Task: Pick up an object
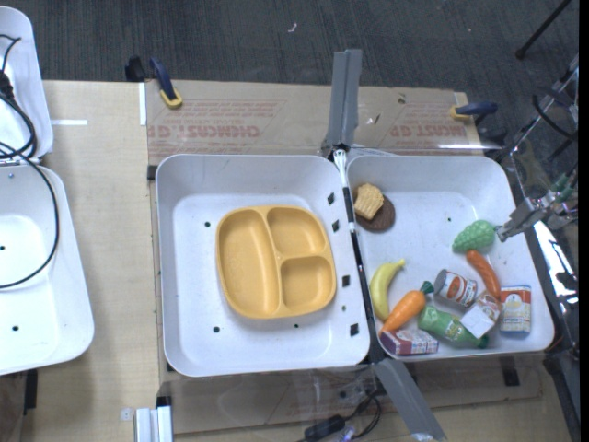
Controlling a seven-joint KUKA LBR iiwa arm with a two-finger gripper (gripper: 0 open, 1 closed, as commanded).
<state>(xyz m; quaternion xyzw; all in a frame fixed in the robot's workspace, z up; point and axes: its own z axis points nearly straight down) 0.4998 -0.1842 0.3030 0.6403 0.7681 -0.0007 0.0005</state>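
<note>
While its toys lie heaped toward the right bin's near corner, within the arm's reach, the gripper hovers beside the green broccoli toy, grip state indiscernible.

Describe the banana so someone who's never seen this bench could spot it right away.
Start at the right bin, the one crowded with toy food, not the left bin holding the yellow divided plate. Follow its left wall down to about mid-height: the banana lies there, just left of a carrot. It is the only plain yellow, curved item in that bin; the carrot beside it is orange and straight.
</note>
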